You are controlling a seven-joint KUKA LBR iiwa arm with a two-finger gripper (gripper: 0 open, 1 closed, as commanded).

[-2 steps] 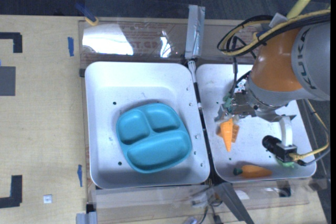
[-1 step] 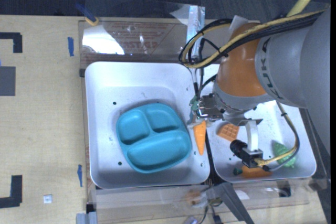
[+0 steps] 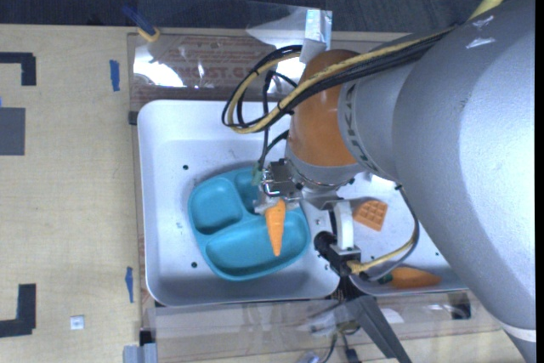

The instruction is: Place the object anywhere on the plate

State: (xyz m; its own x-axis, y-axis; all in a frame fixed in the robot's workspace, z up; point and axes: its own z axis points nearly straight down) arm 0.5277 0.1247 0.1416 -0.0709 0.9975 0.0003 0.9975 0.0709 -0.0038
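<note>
A blue divided plate (image 3: 229, 229) lies in the white bin (image 3: 161, 183), toward its middle. An orange toy carrot (image 3: 275, 232) hangs over the plate's right side, thick end up and tip pointing toward the bin's front. My gripper (image 3: 274, 198) is directly above the plate's right edge, shut on the carrot's thick end. The wrist with its orange band (image 3: 319, 123) hides the bin area behind the gripper.
An orange waffle-like piece (image 3: 371, 213) lies right of the plate. A second orange carrot-shaped piece (image 3: 413, 276) rests near the bin's front right. Black and yellow cables (image 3: 255, 98) loop off the wrist. The large grey arm (image 3: 476, 166) covers the right side.
</note>
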